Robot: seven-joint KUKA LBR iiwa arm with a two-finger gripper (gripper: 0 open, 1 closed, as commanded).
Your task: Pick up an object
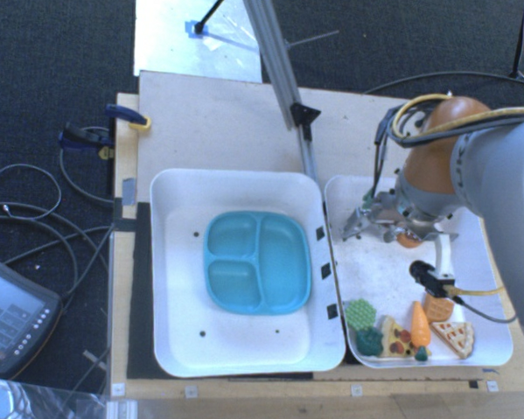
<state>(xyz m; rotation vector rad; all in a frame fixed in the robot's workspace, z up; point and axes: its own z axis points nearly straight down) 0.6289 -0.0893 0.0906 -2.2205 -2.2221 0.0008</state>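
My gripper (367,223) hangs low over the upper part of the right bin (377,272), below the orange wrist band (435,165). Nothing shows clearly in its grasp. A small orange piece (409,242) peeks out just right of it, partly hidden by the wrist. Toy foods lie along the bin's near edge: a green round piece (359,313), a dark green piece (369,342), a pizza slice (397,337), a carrot (420,324), a tan triangular slice (455,337) and an orange cup-like piece (438,306).
The left bin (177,244) holds a turquoise divided plate (257,262). A grey pole (282,70) slants down to the gap between the bins. A blue clamp (118,118) grips the bench's left edge. Black cable (429,276) runs from the arm over the right bin.
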